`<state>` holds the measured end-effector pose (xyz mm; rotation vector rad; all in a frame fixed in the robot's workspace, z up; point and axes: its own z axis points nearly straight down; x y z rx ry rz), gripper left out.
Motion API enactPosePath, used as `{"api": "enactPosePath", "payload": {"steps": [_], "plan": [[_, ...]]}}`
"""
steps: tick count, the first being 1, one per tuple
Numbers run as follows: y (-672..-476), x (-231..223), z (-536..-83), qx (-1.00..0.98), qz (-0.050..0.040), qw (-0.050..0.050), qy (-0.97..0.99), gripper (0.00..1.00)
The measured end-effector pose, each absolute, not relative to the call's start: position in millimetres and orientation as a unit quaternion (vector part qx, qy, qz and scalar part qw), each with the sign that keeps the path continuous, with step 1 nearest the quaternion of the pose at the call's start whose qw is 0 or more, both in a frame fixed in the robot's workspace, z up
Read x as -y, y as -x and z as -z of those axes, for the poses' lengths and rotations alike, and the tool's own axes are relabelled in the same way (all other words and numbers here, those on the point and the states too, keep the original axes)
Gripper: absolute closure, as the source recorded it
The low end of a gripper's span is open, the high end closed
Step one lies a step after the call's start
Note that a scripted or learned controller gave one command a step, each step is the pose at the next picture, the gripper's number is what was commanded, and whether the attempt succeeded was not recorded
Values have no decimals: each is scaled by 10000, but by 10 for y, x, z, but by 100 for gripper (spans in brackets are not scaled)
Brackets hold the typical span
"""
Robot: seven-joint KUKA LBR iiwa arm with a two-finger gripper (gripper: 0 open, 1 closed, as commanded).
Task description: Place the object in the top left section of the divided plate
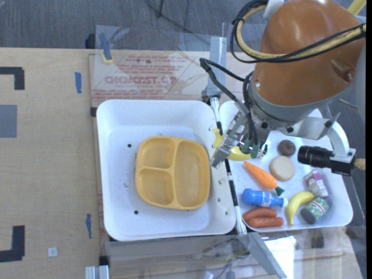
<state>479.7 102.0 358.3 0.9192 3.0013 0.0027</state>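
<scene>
The cardboard sheet (148, 77) behind the bins bears faint red lettering, too washed out to read; the yellow plate (172, 172) in the left bin (113, 156) has nothing in any section, so the placing is not yet done; the gripper (232, 144) hangs over the divide, a yellow object (239, 153) beside its fingers, grip unclear; carrot (260, 175), blue bottle (263, 199), sausage (263, 217) and banana (298, 204) lie in the right bin (343, 217).

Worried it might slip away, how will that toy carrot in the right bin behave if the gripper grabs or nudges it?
The carrot looks like smooth hard plastic, so probably stiff, light and somewhat slippery. Its tapered round body would likely roll or pivot if nudged.
</scene>
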Motion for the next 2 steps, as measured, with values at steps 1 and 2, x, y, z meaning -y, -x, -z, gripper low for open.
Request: {"api": "enactPosePath", "payload": {"steps": [1,2], "plan": [[-4804,-780,-3903,-9699,-11,29,-2437,100],[-4793,-1664,-3117,-9651,-9,9,-2618,100]]}}
